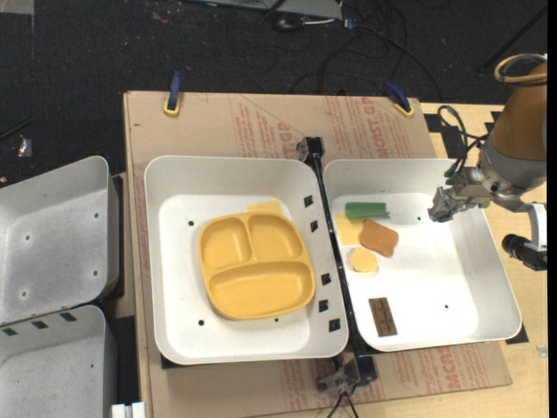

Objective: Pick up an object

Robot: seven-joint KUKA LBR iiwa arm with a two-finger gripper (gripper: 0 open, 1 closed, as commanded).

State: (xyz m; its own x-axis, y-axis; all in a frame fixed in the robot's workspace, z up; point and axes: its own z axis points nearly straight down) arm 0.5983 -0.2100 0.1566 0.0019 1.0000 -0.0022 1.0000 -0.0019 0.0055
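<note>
The pincer (441, 209) is seen low over the right bin's (487, 320) far right corner, its opening impossible to judge, the arm (520, 142) reaching in from the right, well apart from the green block (365, 209).

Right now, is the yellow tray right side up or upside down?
Right side up. The yellow tray lies flat in the left bin, its three hollow compartments facing up. Nothing sits in them.
</note>
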